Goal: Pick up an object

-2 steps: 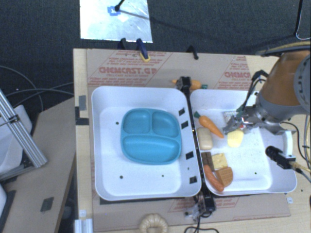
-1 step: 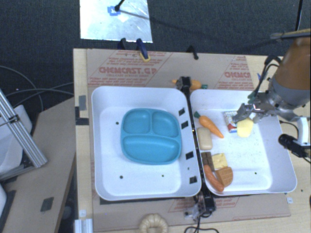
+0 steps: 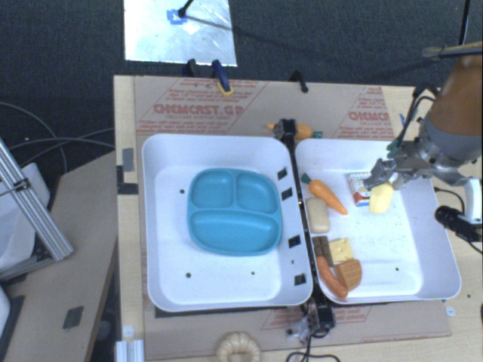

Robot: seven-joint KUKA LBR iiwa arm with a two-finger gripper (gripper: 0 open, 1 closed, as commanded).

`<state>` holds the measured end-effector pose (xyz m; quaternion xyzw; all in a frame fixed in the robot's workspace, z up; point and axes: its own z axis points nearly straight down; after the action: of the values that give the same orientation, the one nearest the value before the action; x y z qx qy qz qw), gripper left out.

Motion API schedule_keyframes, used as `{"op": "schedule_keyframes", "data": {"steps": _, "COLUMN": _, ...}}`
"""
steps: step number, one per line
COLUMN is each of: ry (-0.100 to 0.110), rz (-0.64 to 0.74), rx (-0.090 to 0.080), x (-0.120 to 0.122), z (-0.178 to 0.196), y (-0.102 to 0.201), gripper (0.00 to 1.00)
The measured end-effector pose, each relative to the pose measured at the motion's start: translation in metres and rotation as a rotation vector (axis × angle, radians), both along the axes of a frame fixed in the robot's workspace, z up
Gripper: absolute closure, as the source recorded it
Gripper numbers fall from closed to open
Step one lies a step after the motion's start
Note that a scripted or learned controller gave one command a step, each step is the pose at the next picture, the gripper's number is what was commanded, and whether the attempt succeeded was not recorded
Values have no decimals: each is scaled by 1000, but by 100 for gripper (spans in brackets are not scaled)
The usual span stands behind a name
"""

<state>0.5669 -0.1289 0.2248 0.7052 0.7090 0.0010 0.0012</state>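
Pale yellow food piece [image 3: 381, 199] just under tool [image 3: 379, 178], right bin [image 3: 438, 262].

The arm [image 3: 453, 119] comes in as a thick rounded body, grey at its lower section with a broad orange band above, the orange dulled by the light. Thin dark cables [image 3: 411, 119] run along its left side. At its end sits the tool [image 3: 386, 173], a blocky grey metal assembly, paler than the arm and angular where the arm is smooth.

Robot lab: clamped bins [image 3: 226, 145], cables [image 3: 45, 145]
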Motion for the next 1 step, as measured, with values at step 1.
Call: {"op": "schedule_keyframes", "data": {"steps": 1, "ry": 0, "rz": 6, "rx": 2, "x": 11, "z": 5, "y": 56, "gripper": 100}}
